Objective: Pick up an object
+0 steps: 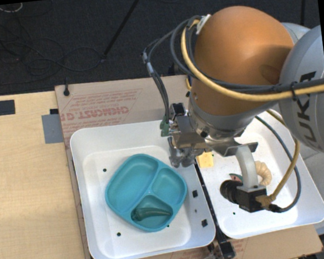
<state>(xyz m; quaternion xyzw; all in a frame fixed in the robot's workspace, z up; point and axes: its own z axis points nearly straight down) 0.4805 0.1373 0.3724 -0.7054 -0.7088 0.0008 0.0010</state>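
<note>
A teal divided plate (146, 191) lies in the left bin (90, 164), tilted a little, with a darker see-through piece in its near compartment. My gripper (180, 152) hangs under the big orange-banded wrist, right over the divider between the bins, just past the plate's far right rim. A small yellow object (205, 160) lies beside it in the right bin (306, 208). A cream, knobbly object (264, 172) rests further right, partly hidden behind a white and black fitting (246, 187) that carries a yellow cable.
The arm's bulk covers the far half of the right bin. Brown cardboard (106, 106) lies under both bins. The wooden bench (24, 201) stretches off to the left, and loose cables loop around the wrist.
</note>
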